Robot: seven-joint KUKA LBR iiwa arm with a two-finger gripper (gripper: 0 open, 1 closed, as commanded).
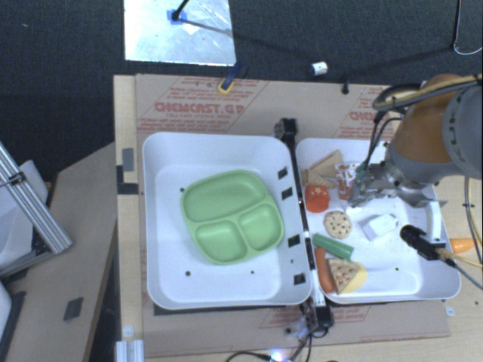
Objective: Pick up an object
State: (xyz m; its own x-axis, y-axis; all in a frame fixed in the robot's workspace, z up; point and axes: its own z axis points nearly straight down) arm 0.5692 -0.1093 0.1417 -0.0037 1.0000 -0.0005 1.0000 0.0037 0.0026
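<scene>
Tomato (318, 197) lies just left of the gripper (361, 194), low over the right bin (423, 281) (fingers' spread I cannot tell). Approach step; next, settle on one item and close.

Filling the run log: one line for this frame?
arm: over right bin | tool: low by tomato, cookie | grasp: none seen | left bin: green tray
</scene>
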